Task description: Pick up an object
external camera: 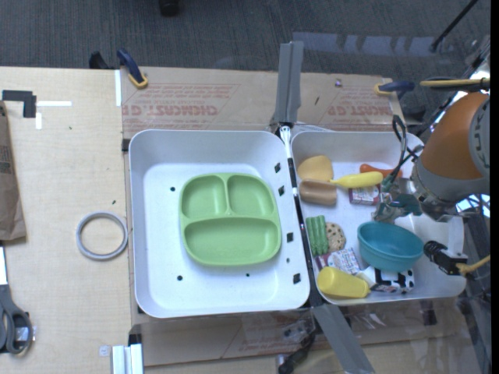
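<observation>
The right bin [343,135] holds a pile of toy items: a tan bun [316,179], a yellow banana [357,180], a red piece [373,167], a blue bowl [389,244], a green ridged piece [316,234], a cookie [335,236], a yellow lump [341,284] and a black-and-white item [394,280]. My gripper [392,203] reaches down into this bin from the right, just above the blue bowl's far rim and beside a small dark packet [363,196]. Nothing shows as held.
The left bin [152,209] carries a green divided plate [230,218]. A roll of tape [102,234] lies on the bench to the left. A grey post [288,84] rises between the bins at the back. Cables hang near the arm's orange band [460,135].
</observation>
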### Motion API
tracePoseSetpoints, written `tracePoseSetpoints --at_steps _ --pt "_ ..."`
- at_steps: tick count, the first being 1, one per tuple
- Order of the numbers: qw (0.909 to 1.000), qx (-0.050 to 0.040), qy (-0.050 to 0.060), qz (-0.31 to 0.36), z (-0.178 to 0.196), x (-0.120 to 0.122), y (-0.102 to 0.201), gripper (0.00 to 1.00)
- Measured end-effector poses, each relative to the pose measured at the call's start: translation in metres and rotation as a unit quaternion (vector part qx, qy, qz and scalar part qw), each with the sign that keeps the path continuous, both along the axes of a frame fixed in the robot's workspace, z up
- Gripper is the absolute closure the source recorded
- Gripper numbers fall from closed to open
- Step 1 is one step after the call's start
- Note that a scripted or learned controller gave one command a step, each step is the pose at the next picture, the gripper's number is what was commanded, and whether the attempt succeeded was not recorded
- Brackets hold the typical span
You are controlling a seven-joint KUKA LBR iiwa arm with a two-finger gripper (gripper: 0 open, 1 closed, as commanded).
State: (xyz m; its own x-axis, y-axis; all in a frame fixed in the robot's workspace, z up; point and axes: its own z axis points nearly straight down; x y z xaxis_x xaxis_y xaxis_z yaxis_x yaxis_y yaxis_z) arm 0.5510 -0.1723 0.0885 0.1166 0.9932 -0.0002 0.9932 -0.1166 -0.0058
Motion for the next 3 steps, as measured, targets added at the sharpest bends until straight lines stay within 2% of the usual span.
tracePoseSetpoints --at_steps 1,2,3 --pt "1.0 0.0001 0.0 0.0 0.0 0.0 0.0 0.0" --pt "0.999 0.0001 -0.001 0.045 0.0 -0.041 0.062 0.0" --pt "0.9965 -0.0049 -0.016 0.082 0.007 -0.064 0.065 0.0"
